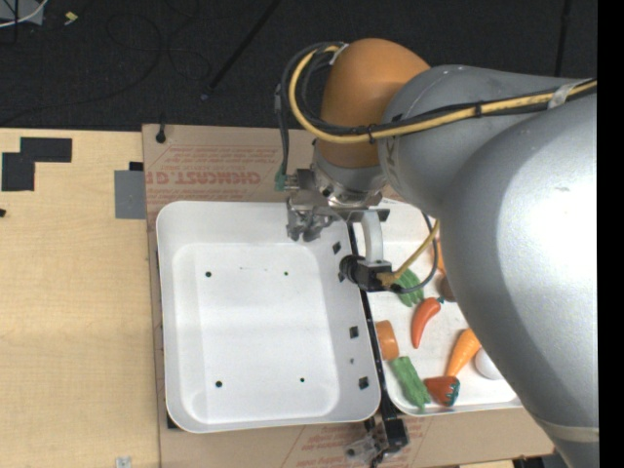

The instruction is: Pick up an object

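Observation:
My gripper (306, 226) hangs over the far right corner of the left white bin (185, 300), under the orange wrist band. I see nothing held in it. The right bin (497, 394) holds several small items: a green piece (409, 283), a red chilli (424, 319), an orange carrot (463, 351), an orange cylinder (388, 339), a green pickle (411, 381), a red piece (442, 390) and a white object (485, 364). The arm hides most of the right bin.
The big grey arm covers the right side of the view. Both bins rest on a brown cardboard sheet (214, 169) on a pale wooden bench (68, 291). Small black clips (359, 331) sit along the rim between the bins.

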You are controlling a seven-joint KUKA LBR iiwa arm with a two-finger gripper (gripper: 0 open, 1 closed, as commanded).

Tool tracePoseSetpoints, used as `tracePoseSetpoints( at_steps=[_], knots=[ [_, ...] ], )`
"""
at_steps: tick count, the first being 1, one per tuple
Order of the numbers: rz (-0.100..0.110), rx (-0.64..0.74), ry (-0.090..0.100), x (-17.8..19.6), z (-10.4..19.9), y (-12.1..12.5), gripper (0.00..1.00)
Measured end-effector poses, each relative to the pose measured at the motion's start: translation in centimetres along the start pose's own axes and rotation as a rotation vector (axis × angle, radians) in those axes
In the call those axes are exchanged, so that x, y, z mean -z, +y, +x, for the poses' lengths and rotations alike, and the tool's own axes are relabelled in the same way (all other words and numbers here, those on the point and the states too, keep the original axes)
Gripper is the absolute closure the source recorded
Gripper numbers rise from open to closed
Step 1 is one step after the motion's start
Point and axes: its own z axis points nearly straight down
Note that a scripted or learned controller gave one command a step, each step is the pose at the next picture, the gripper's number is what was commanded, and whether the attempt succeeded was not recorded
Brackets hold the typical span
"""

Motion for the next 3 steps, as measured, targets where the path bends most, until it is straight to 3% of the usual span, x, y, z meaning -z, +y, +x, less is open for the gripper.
tracePoseSetpoints(
  at_steps=[1,2,3],
  knots=[
    [0.002,0.006,0.002,-3.1,11.1,-0.1,1.0],
    [0.0,-0.001,0.0,-2.0,14.0,0.1,1.0],
    [0.0,0.0,-0.002,-1.3,13.9,0.1,1.0]
  ],
)
